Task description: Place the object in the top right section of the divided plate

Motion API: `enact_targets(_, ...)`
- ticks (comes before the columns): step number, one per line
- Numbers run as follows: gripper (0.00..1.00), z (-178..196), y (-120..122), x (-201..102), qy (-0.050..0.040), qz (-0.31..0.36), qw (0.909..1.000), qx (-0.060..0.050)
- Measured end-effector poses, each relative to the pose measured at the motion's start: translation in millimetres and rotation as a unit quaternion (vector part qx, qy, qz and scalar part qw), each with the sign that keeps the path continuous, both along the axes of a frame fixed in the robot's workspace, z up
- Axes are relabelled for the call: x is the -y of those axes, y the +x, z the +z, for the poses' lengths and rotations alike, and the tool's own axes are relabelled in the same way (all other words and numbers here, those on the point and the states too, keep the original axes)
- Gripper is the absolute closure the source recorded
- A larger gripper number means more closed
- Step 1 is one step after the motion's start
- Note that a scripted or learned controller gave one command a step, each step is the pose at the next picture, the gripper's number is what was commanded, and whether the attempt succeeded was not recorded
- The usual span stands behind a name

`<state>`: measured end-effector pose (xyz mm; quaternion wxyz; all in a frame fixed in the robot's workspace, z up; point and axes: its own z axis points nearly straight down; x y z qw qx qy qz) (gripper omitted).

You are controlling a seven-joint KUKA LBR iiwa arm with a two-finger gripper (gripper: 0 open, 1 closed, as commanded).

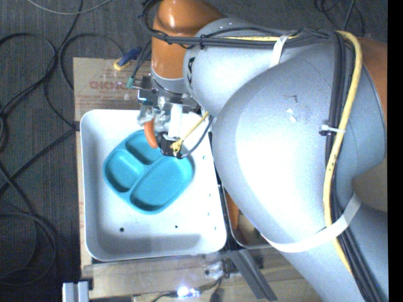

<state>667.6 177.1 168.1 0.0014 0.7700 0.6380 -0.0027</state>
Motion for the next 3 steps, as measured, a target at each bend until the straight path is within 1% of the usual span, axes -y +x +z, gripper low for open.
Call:
enact_targets(1,1.0,47.6,-53.6,-8.3,0.0008,0.141,0.99,0.0)
enact_targets(2,1.0,37.9,-60.9,18.5,0.0011,0.248,0.9687,-0.001)
enact_targets(3,1.0,46.6,-35.2,-2.6,0.0031,0.203,0.9792,-0.001)
